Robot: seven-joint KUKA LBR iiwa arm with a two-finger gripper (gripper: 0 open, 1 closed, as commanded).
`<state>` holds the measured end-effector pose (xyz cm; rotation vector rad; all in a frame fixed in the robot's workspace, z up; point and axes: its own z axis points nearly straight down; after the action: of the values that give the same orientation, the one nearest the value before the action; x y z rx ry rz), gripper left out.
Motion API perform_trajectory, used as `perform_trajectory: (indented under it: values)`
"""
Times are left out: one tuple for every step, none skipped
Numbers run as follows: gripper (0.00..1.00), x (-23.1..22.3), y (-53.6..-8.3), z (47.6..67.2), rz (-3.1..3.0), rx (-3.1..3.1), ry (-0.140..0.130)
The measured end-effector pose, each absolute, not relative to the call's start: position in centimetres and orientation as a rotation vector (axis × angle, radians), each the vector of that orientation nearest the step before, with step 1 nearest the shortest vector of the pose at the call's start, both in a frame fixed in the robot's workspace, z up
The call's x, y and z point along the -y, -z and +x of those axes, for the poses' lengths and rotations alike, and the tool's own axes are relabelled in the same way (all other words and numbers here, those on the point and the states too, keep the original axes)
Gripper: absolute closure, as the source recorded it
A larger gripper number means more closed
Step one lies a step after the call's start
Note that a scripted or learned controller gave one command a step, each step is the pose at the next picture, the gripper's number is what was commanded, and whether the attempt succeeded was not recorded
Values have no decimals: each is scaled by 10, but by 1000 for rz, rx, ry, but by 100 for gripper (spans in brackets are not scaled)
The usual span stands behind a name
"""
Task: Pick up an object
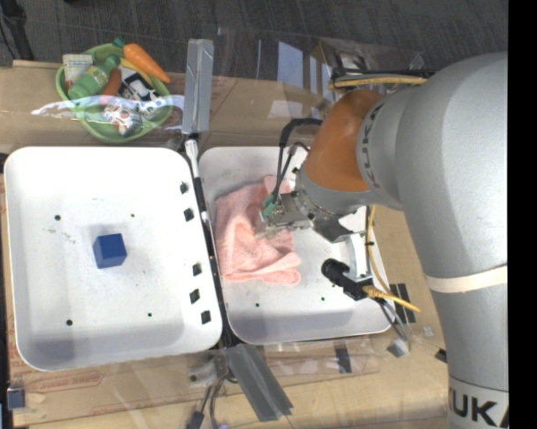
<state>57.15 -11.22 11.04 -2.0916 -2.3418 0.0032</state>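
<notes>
The grey KUKA arm with the orange band (447,168) reaches in from the right and covers much of the right-hand shallow white plastic bin (277,315). Its bulk hides the far side of that bin, so anything lying under it cannot be judged.

The left-hand shallow white plastic bin (98,315) sits just beside it, with the two inner walls touching along the middle.

The crumpled pink cloth (246,239) lies in the right bin against that inner wall, and it is the likely thing to pick. The two-finger gripper (274,217) is down at the cloth's right edge, on or just above the folds. Whether it stands wide or narrow cannot be told from this slant, nor whether any fabric is caught in it.

The main risk is a thin grab. Soft cloth may give only one loose fold, which can slide free as the arm rises. A press that goes too deep could pin the cloth to the bin floor and close on nothing.

A green round bowl of toy food (103,130) sits outside the bins at the far left corner, well apart and unlikely to interfere.

The small blue cube (110,250) rests alone in the left bin, far from the gripper.
</notes>
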Motion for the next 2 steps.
perform_trajectory:
  values:
    - [0, 112, -110, 572, -2092, 2342, -3]
    - [0, 136, -92, 587, -2030, 2398, 0]
